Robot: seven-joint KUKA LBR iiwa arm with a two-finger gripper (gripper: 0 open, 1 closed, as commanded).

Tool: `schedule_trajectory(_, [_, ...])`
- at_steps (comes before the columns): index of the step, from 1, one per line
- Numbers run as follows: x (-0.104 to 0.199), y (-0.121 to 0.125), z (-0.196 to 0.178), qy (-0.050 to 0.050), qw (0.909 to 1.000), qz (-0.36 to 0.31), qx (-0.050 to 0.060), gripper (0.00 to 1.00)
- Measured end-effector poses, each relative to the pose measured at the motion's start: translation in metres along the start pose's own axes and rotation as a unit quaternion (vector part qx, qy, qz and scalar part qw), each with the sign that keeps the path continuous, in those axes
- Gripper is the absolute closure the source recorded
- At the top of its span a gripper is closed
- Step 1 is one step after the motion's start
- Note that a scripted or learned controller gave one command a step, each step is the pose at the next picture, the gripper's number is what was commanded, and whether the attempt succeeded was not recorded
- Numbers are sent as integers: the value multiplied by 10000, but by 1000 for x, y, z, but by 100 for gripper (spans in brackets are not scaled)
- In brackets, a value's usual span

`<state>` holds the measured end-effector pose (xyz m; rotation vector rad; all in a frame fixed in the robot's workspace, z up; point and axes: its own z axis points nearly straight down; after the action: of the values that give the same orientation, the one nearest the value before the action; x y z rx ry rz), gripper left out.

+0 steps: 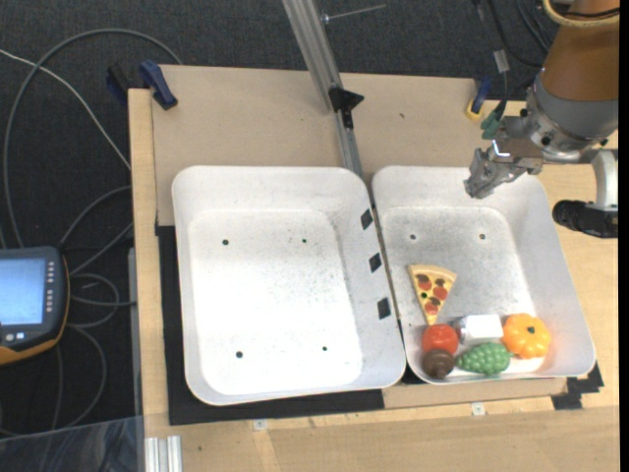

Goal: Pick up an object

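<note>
Dark carpet surrounds a pale wooden bench, with grey cables trailing across the floor at the left and a handheld control pendant with a lit blue screen lying beside the bench's left edge. Two blue clamps grip the bench's far left corner. On the bench sit two shallow white plastic bins side by side. The left bin shows a speckled white floor with a few small dark dots. A slanted grey metal bar runs down from the top toward the seam between the bins.

The right bin holds a cluster of toy foods along its near edge: a triangular pizza slice with red toppings, a round red tomato just in front of it, a small dark brown rounded piece touching the tomato, a bumpy green vegetable, a white block just behind it, and an orange pumpkin-shaped piece at the right.

The grey arm with the orange band reaches in from the right, and its metal gripper hangs over the far rim of the right bin, well apart from the toys. Nothing is seen between its fingers; how wide they stand cannot be told.
</note>
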<state>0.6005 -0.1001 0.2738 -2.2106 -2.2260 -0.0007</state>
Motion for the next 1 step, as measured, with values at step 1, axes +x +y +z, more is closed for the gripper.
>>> schedule_trajectory(1, [56,3,16,-1,10000,-1,2,100])
